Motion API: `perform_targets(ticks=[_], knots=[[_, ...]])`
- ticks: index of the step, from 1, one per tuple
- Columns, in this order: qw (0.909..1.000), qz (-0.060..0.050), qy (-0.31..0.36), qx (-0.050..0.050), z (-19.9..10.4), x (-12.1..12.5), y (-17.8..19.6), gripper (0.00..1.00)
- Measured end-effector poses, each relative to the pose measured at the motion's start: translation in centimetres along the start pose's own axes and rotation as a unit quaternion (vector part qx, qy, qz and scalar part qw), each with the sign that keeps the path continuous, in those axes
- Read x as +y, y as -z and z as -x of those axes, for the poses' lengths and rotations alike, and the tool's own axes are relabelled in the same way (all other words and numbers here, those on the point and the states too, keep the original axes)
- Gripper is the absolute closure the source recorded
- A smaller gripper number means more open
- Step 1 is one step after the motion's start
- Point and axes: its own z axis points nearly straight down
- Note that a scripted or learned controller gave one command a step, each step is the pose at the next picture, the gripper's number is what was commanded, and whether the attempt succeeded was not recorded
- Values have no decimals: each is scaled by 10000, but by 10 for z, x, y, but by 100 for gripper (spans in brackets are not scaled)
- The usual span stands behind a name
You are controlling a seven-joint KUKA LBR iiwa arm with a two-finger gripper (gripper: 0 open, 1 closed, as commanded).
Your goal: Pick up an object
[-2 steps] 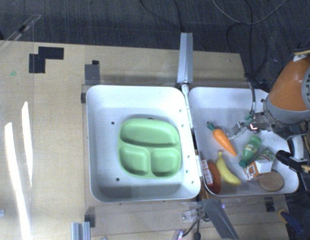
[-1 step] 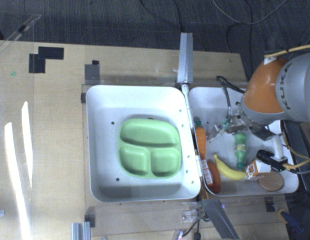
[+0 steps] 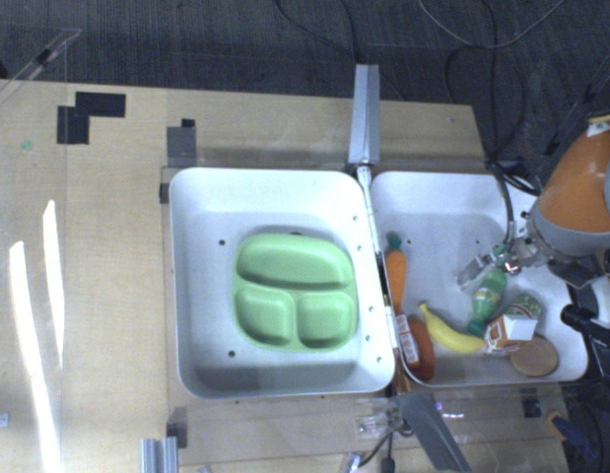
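The right bin [image 3: 433, 205] holds several items. An orange carrot [image 3: 395, 279] lies along its left wall, with a dark red sausage [image 3: 419, 348] below it. A yellow banana [image 3: 447, 331] curves across the front, and a green bottle [image 3: 485, 306] stands tilted beside it. To the right are a small orange-and-white carton [image 3: 511, 327] and a round brown disc [image 3: 533, 357]. My gripper [image 3: 485, 266] hangs low in this bin, directly over the top of the green bottle. The grey arm with its orange band [image 3: 580, 180] reaches in from the right.
The left bin [image 3: 186, 264] bears a green divided plate [image 3: 295, 289] in its middle. A metal post [image 3: 365, 116] stands behind the wall shared by the two bins. Black cables run over the dark floor at the back.
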Motion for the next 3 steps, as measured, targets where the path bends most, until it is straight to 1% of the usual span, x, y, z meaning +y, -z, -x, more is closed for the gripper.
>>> perform_targets(ticks=[1, 2, 3], knots=[[10000, 31, 10, 5, -1, 4, 11, 100], [10000, 29, 10, 5, -1, 4, 11, 0], [9850, -24, 1726, 36, -15, -68, 13, 0]])
